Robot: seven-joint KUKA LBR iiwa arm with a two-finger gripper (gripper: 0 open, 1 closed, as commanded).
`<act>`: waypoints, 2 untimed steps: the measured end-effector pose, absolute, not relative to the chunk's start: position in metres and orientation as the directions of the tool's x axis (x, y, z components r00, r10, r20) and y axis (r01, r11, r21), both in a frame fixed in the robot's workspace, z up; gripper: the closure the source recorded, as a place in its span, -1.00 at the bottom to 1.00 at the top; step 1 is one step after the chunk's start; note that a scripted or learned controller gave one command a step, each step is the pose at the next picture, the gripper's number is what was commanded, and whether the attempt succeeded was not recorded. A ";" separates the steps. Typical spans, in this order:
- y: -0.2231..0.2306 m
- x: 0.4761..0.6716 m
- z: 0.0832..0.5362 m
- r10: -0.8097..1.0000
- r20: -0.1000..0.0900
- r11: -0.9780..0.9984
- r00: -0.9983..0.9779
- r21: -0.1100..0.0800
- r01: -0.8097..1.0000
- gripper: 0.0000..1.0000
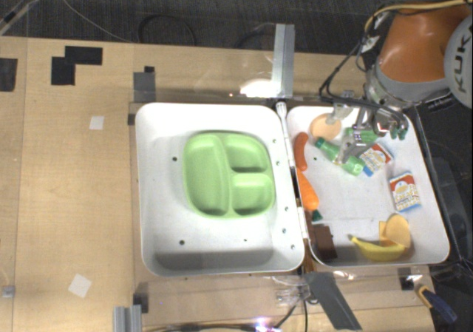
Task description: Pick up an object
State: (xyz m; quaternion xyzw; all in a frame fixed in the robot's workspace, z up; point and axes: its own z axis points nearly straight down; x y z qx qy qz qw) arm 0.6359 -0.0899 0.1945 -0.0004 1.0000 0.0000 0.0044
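here the arm (421, 46) reaches in from the right over the right bin (436, 238), its orange band and grey wrist hanging above the bin's far corner. the fingers (358, 138) point down into the far part of that bin, right over a green bottle (336, 155) lying on its side; whether they are spread or pressed together cannot be told, and nothing is clearly seen pinched between them.

just beside the bottle, toward the far left, lies a pale peach round object (325, 128). a small white and red packet (375, 158) sits touching the bottle's right end. along the bin's left wall lie a red sausage-like piece (300, 151) and, nearer, an orange carrot (307, 191), end to end. a brown block (322, 239) rests in the near left corner. a banana (378, 249) lies along the near wall with a yellow-orange slice (397, 229) touching it. a small red and white carton (404, 191) lies apart near the right wall.

the left bin (159, 242) holds a green divided tray (228, 173) at its middle. both bins sit side by side on the wooden desk (66, 197).
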 end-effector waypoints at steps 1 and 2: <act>-0.118 0.567 0.099 -0.092 -0.001 0.996 -0.996 0.001 -0.092 -1.00; -0.107 0.621 0.089 0.118 -0.008 0.993 -0.993 0.002 0.118 -1.00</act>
